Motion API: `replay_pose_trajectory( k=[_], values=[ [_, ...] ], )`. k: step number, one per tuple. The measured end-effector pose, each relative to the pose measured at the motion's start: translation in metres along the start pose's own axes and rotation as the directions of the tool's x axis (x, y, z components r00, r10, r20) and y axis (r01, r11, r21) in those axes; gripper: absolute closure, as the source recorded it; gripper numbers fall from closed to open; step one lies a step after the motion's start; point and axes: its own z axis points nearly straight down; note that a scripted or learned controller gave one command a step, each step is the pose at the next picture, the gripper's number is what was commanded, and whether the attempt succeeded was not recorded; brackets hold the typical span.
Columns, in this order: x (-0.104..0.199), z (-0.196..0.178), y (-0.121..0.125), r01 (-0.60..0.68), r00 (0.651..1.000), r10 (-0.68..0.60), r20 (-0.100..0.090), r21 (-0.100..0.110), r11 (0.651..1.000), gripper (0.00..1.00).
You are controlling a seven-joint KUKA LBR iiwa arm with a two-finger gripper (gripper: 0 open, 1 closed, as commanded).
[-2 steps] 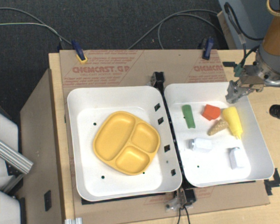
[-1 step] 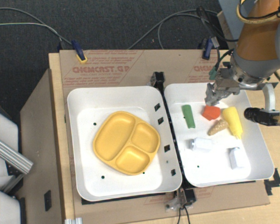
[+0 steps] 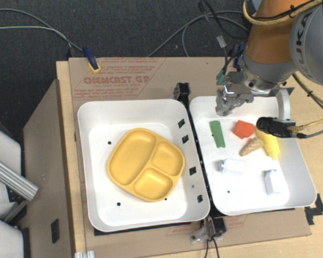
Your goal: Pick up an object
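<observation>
The pincer hangs over the right bin, at the corner of that bin nearest the tabletop's far edge and the gap between the two bins. From where I stand I can't tell whether it is spread or pressed together, and I see nothing caught in it.

The closest thing to it is a green bar, lying flat on the bin floor just on the near side of the pincer, its long side running from the far edge towards the near edge. There looks to be a small gap between the bar's far end and the pincer, though I can't be sure they are apart.

Beside the bar, towards the tabletop's right edge, sits an orange-red block. Just nearer than that lies a tan cone, touching or almost touching a yellow piece on its right-edge side. Closer to the near edge are a pale, see-through piece and, further towards the near right corner, a grey-white block. These two lie well apart from the pincer.

The left bin holds a yellow divided plate with three compartments, resting about in the middle of the bin and far from the pincer.
</observation>
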Motion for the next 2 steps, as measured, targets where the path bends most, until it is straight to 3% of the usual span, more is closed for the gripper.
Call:
replay_pose_trajectory(
  k=[2],
  values=[
    [0.106, 0.03, 0.013, -0.001, 1.0, 0.001, 0.0, 0.006, 1.0, 1.0]
  ],
)
